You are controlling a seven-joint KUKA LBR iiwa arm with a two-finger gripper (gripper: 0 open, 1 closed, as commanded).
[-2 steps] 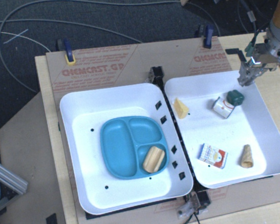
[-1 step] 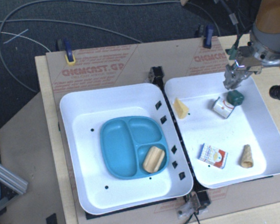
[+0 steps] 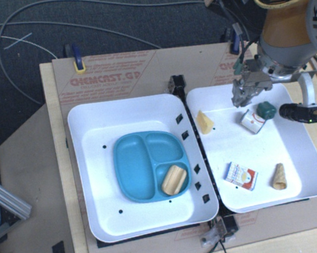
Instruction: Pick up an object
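My gripper [image 3: 241,98] hangs over the back of the right bin [image 3: 302,149], with nothing visibly held in it. Just to its right and slightly nearer the front lies a small white and red container with a dark green cap [image 3: 257,118], close to the gripper tip. A yellow wedge [image 3: 205,122] lies to the gripper's left, near the bin's left wall. Toward the front of this bin lie a small white, blue and red box [image 3: 240,176] and a tan cone [image 3: 278,177].
The left bin [image 3: 93,161] holds a blue divided plate [image 3: 140,163] with a tan bread roll [image 3: 174,180] in its front right compartment. A black divider [image 3: 186,125] runs between the bins. The arm's grey and orange body [image 3: 290,22] looms over the back right.
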